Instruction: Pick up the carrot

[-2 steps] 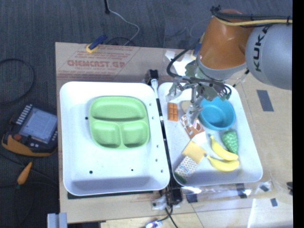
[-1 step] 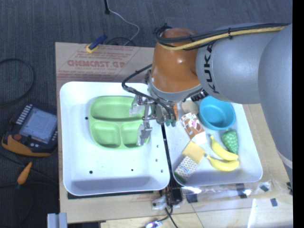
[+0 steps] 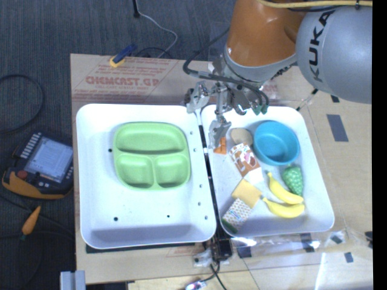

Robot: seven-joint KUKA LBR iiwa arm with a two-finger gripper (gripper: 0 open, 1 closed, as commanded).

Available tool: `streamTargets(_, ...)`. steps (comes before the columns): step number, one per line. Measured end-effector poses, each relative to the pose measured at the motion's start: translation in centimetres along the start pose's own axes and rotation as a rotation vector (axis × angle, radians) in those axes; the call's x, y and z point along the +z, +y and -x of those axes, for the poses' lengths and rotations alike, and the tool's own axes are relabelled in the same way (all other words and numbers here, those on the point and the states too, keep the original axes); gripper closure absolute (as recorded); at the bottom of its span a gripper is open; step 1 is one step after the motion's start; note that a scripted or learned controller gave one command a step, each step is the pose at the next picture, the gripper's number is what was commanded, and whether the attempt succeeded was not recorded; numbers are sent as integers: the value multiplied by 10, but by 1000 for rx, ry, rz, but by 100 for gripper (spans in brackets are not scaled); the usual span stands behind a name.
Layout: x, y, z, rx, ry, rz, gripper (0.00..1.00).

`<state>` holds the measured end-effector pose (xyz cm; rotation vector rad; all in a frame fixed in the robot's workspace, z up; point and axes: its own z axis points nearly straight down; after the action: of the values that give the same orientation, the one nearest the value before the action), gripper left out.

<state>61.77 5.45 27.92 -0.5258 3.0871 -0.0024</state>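
A small orange carrot (image 3: 221, 145) is seen in the right bin (image 3: 314, 213), close to its left wall and near the far end. The gripper (image 3: 216, 132) is placed right above it, with its fingers pointed down at the carrot's top end. It cannot be told whether the carrot is pinched or how the gripper is set.

Just to the right of the carrot, a tan round thing (image 3: 241, 136) is found, and next to that a blue bowl (image 3: 276, 142). A snack packet (image 3: 243, 159) is laid near the carrot's lower side. Closer to the front, a yellow block (image 3: 246, 191), a banana (image 3: 279, 198) and a green bumpy fruit (image 3: 294, 178) are seen.

In the left bin (image 3: 97, 216), a green tray (image 3: 151, 153) with three parts is set.
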Motion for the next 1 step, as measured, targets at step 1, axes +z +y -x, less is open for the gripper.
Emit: streamTargets(1,-54,3,57,54,-3,3,0)
